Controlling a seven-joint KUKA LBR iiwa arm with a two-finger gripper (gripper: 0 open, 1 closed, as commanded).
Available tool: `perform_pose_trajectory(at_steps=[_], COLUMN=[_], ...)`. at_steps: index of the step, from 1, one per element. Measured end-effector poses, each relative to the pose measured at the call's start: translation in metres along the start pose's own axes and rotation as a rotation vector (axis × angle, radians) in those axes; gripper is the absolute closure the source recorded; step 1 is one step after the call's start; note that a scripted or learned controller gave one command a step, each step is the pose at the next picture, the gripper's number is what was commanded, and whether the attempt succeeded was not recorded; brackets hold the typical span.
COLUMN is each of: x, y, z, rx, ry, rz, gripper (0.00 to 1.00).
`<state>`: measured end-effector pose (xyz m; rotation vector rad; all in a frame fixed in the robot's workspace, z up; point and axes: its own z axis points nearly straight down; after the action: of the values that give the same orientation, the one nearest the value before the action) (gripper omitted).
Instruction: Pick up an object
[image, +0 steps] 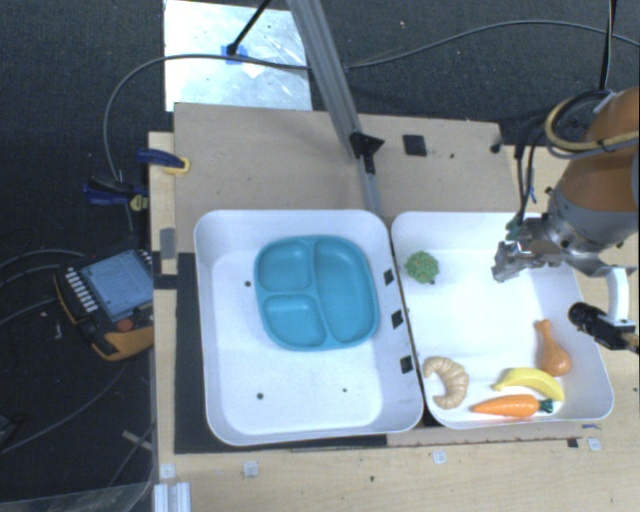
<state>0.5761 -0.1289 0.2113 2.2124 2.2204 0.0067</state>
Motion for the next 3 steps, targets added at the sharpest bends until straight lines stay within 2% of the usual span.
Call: perform_pose_trajectory(at_steps=[1, 2, 3], x=[0.0, 0.058, 0.104], y=[0.002, 0.019, 0.025], z=[-0.054, -0.043, -0.032], rx=[0.0, 0.005, 0.007], ry=[0.0, 0.003, 0.004], rz=[-0.002, -0.007, -0.006], gripper=[1.0, 1.0, 1.0])
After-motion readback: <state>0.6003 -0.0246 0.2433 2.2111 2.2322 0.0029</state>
